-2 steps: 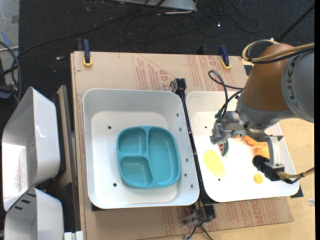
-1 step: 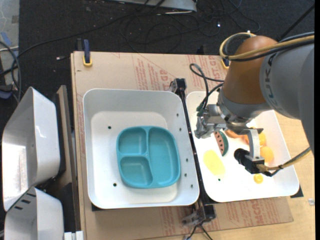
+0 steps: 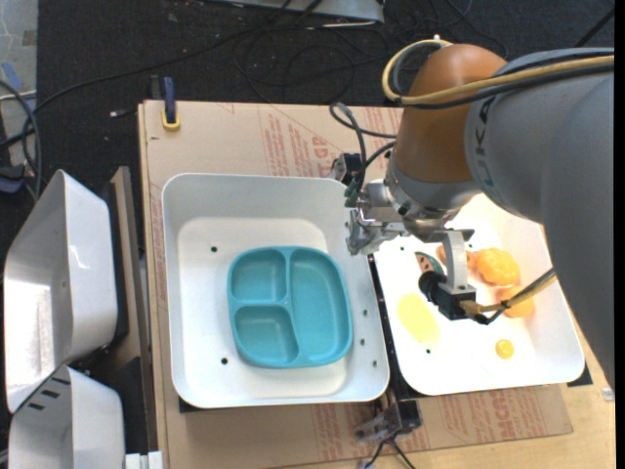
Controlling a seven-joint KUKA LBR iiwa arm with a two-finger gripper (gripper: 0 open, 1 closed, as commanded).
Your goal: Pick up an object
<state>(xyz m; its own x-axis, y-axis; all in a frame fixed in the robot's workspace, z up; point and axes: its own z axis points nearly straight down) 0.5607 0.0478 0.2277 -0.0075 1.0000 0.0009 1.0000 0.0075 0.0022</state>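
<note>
The arm's orange band and grey wrist hang over the right bin (image 3: 547, 360). My gripper (image 3: 363, 227) sits low at that bin's far left corner, near the wall shared with the left bin. An orange lump (image 3: 493, 265) lies to the right of the wrist, with a second orange piece (image 3: 520, 307) just below it. On the right bin's floor, nearer the front, are a flat pale yellow thing (image 3: 420, 319) and a small yellow ball (image 3: 504, 349). No object shows at the gripper.
The left bin (image 3: 186, 262) holds a teal divided plate (image 3: 289, 306) in its middle. Further white bins (image 3: 59, 262) stand off the bench at the far left. Cables trail across the dark floor behind the bench.
</note>
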